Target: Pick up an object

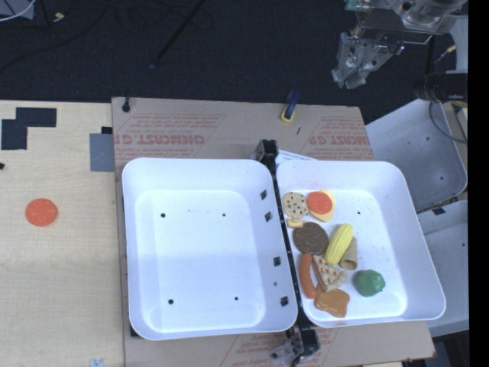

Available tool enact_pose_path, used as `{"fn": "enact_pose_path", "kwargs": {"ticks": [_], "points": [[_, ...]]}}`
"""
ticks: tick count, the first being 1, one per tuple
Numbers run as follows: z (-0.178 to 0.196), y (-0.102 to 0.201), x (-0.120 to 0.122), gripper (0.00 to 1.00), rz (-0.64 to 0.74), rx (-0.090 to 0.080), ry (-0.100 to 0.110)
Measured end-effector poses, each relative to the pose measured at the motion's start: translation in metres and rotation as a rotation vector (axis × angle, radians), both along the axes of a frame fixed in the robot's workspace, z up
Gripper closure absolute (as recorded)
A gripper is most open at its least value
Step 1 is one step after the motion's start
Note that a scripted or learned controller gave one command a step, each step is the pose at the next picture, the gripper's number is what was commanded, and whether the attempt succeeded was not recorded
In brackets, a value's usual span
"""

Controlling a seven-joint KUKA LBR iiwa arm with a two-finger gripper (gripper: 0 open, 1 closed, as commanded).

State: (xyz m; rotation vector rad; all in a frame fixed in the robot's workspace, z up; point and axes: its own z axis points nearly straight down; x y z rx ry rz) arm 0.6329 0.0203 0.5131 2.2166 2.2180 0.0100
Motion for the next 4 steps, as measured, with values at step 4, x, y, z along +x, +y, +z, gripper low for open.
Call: {"fn": "enact_pose_path", "kwargs": {"ticks": [4], "points": [[0.028, 0.034, 0.011, 1.0, -0.002, 0.0, 0.005]]}}
